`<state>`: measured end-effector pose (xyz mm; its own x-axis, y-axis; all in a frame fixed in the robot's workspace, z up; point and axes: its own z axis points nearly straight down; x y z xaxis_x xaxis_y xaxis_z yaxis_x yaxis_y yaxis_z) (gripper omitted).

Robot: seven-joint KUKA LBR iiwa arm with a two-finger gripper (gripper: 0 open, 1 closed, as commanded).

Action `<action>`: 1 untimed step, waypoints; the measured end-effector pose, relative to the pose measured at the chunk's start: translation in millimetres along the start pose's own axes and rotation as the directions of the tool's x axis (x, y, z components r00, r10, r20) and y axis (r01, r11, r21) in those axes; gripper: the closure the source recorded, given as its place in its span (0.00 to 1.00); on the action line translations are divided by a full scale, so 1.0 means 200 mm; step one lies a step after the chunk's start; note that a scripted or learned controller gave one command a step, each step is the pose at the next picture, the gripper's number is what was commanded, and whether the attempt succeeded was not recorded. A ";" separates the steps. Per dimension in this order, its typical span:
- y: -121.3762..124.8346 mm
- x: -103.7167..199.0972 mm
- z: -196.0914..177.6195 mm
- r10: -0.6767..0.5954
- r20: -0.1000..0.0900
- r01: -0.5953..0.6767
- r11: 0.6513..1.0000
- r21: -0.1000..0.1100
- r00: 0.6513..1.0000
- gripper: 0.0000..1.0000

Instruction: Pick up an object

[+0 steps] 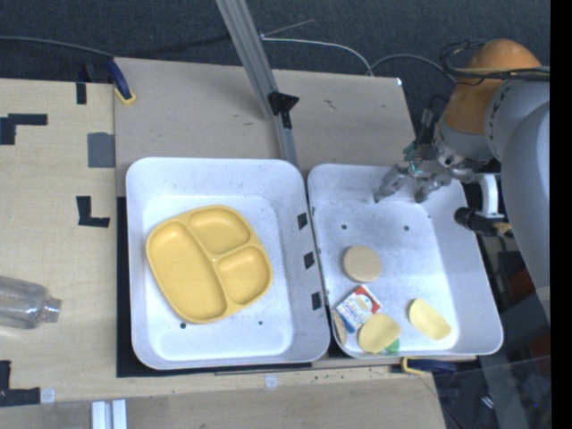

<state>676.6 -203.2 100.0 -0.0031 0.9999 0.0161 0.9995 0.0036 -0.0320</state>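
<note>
**Over the right bin's far edge, the tool hangs with nothing in it**

Over the far rim of the right bin (465, 266) sits the tool (399, 190), its two fingers spread apart and angled down toward the white floor, with nothing between them. The grey arm (523, 150) comes in from the right, its orange band (492, 70) above the wrist.

Lower in that same bin lie the loose things, all well apart from the tool: a round tan disc (362, 263) near the middle, a small white-and-red packet (356, 310) by the near left corner, a yellow piece (379, 332) just beside the packet, and another yellow piece (430, 319) toward the near right.

The left bin (143, 195) holds a yellow divided plate (208, 262) with three compartments, lying flat. On the wooden tabletop (54, 239) at far left, a clear plastic bottle (27, 303) lies on its side.
</note>
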 end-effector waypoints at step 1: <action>0.01 -0.02 0.04 0.005 0.001 -0.005 1.000 0.003 1.000 0.00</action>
<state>678.0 -207.4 92.4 0.0021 0.9999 0.0145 0.9994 -0.0016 -0.0346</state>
